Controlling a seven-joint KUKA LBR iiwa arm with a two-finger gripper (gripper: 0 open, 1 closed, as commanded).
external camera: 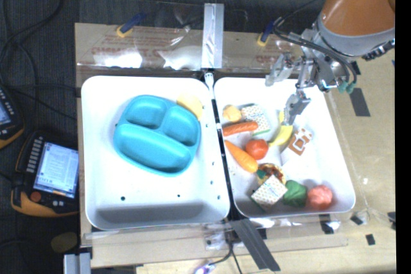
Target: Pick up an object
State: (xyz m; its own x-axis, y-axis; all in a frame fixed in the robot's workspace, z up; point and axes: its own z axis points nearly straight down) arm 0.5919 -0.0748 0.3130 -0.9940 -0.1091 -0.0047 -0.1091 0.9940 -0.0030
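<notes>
Banana [282,134] — small, yellow, curved — lies tilted, long axis running one to seven o'clock, beneath gripper [292,107], finger state unclear.

Bright, even overhead light; glare washes out the white bins [154,208], soft shadow lies inside the left bin's near wall, and detail is slightly soft.

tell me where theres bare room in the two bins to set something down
Most bare floor is in the left bin: a broad strip between the blue tray and the near wall, plus a narrower margin on the tray's left. In the right bin, the far right corner by the gripper is bare. Its middle and near end are crowded with toy food, from the carrots to the tomato.
</notes>
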